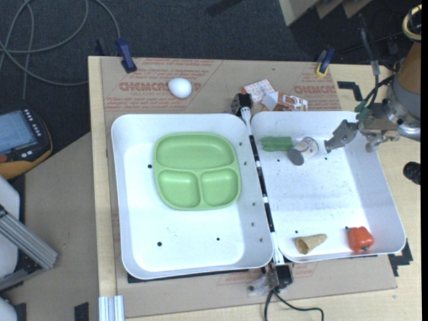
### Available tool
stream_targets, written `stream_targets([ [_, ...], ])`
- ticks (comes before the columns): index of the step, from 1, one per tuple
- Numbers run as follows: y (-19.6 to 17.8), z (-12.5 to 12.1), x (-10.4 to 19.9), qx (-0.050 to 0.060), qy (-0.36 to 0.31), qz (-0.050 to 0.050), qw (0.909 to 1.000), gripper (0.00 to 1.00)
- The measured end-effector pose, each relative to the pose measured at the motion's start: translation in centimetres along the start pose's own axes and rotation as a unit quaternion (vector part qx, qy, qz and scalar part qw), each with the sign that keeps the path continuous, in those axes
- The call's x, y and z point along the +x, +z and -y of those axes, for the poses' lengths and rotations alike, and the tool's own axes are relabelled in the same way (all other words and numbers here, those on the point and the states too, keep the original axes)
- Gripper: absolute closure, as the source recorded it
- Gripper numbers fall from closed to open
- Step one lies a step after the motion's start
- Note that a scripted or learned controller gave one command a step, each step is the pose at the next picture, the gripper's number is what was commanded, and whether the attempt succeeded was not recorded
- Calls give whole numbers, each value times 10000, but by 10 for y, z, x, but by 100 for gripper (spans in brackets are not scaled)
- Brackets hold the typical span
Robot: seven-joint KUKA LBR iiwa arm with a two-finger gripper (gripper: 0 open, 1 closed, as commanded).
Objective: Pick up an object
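dark carpet surrounds a bench topped with a brown cardboard sheet, and two shallow white bins sit side by side on it. a white egg-shaped ball lies on the cardboard behind the left bin, and a few crumpled wrappers lie behind the seam between the bins. blue clamps pin the sheet's far edge.

the left bin holds a green divided plate, with one wide compartment at the back and two smaller ones at the front; nothing lies in the compartments.

the right bin holds several small things. a green oblong object lies near the back wall, its long axis running left to right across the bin. just beside its right end are a grey disc-like piece and a small pale round item, bunched too close to say whether they touch. near the front wall a tan cone lies on its side, its tip pointing right and slightly back, and an orange-red object sits in the front right corner, well apart from the cone.

the gripper reaches in from the right over the back of the right bin, just beside the pale round item. whether its fingers are open or closed cannot be told at this angle, and nothing is seen held between them.
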State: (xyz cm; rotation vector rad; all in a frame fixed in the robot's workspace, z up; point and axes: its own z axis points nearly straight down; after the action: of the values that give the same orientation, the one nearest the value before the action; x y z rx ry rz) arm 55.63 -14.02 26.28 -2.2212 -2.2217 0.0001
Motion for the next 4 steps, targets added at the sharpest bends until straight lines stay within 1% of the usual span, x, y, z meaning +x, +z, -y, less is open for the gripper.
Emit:
stream_targets([
  [1,100,-47,-7,18,0,-5,10000,0],
  [2,142,-76,19,-3,-5,1,10000,0],
  [3,174,-106,29,-30,-4,8,10000,0],
  [4,173,-113,40,-53,1,25,10000,0],
])
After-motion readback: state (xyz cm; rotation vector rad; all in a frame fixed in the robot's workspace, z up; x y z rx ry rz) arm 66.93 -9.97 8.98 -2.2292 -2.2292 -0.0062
